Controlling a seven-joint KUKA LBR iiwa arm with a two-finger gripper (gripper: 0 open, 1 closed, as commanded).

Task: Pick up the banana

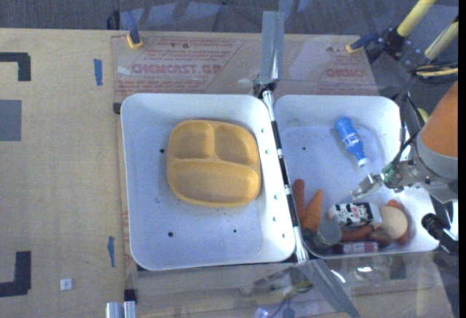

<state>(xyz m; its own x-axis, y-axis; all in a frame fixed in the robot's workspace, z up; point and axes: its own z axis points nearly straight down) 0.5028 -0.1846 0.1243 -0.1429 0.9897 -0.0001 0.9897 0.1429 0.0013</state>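
Note:
My gripper [373,184] hangs low over the right part of the right bin [320,109], reaching in from the right under the orange band of the arm [444,131]. It sits just above a black-and-white carton [354,214] and left of a round peach-coloured fruit [394,220]. Nothing can be seen held in it. A pile of small items lies along the bin's front edge below it.
A blue bottle [350,139] lies in the upper middle of the right bin. Two orange carrots [313,209] lean near the bin's left wall, beside a grey item [328,231]. The left bin [145,222] holds a yellow divided tray [214,162].

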